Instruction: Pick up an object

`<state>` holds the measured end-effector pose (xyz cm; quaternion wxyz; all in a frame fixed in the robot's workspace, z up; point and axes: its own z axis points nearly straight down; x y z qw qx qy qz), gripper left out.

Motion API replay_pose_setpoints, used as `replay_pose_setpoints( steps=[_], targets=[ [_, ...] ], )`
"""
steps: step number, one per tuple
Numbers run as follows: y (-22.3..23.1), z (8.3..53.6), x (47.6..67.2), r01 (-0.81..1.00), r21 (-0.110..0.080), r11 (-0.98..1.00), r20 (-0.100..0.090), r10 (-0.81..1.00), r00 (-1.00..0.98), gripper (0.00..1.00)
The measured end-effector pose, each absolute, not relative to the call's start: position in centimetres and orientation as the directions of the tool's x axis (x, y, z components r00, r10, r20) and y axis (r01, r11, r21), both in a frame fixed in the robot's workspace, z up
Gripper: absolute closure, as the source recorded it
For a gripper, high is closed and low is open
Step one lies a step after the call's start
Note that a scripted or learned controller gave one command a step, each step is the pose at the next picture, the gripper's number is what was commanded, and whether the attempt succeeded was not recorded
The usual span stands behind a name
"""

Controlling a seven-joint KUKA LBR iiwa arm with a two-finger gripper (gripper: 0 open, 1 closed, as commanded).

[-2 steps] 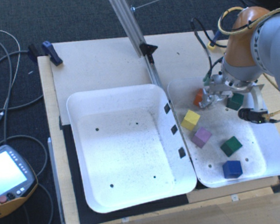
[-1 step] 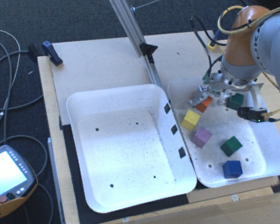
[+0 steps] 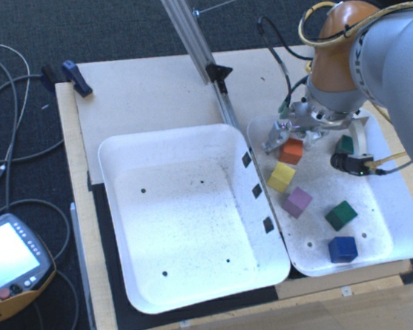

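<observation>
In the right bin (image 3: 395, 238), my gripper (image 3: 291, 136) hangs over the far left corner. Its fingers (image 3: 272, 143) stand open on either side of an orange cube (image 3: 291, 151), which sits just below them; whether they touch it I cannot tell. A yellow cube (image 3: 281, 177) lies right in front of the orange one. Nearer the front are a purple cube (image 3: 298, 201), a green cube (image 3: 341, 215) and a blue cube (image 3: 342, 249).
The left bin (image 3: 116, 160) sits beside the right one, their walls meeting along a line with black clips (image 3: 257, 190). A slanted metal rail (image 3: 189, 32) crosses the bench behind the bins. A dark green piece (image 3: 346, 142) peeks out by the wrist.
</observation>
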<state>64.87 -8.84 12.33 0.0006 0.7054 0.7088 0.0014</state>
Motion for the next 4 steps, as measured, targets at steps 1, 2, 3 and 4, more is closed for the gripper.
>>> replay_pose_setpoints(
  steps=[1, 2, 3, 4],
  targets=[
    [-9.1, 13.4, 64.9, 1.0, 0.004, 0.003, 0.0, 1.0, -0.003, 1.0],
    [-15.3, 17.0, 60.0, 1.0, -0.002, -0.006, -0.002, 1.0, 0.006, 1.0],
    [-10.2, 17.2, 53.5, 1.0, -0.007, 0.002, 0.004, 1.0, -0.002, 1.0],
    [-7.3, 23.3, 59.1, 1.0, 0.01, 0.006, 0.0, 1.0, -0.006, 1.0]
  ],
)
